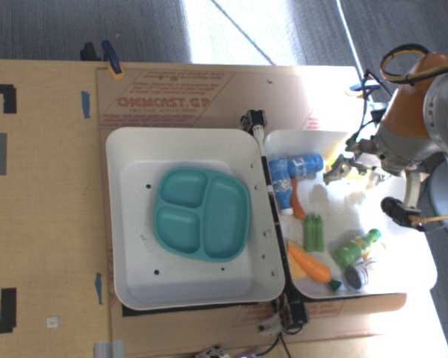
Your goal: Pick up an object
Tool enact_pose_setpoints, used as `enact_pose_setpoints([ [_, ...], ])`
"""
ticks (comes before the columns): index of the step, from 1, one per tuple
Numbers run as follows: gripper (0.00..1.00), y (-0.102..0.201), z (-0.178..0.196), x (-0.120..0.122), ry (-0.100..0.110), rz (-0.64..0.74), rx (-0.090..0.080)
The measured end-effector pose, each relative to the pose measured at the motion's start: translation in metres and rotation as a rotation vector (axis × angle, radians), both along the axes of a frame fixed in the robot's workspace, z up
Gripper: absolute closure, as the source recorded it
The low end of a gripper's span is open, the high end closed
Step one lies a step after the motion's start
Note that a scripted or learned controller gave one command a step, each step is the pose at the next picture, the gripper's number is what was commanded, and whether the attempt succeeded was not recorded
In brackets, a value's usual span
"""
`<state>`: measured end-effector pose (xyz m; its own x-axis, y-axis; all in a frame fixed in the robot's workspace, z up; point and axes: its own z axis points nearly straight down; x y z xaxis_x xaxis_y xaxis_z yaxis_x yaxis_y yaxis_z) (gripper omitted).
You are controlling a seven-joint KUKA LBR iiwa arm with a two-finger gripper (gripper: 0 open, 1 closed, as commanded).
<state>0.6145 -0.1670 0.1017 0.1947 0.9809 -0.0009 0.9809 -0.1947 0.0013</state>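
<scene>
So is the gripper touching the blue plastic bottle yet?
Apart. The camera view shows bare white bin floor between the gripper and the blue plastic bottle in the right bin.

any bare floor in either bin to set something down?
Left bin: a bare white strip on all sides of the teal divided plate, widest along the near edge. Right bin: crowded along the divider with the blue bottle, carrots, green pieces and green bottle; a bare patch lies mid-bin, below the gripper.
</scene>
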Motion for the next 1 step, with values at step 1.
enact_pose_setpoints([
  [1, 0.0, 0.0462, -0.0173, 0.0424, 0.007, -0.028, 0.002],
])
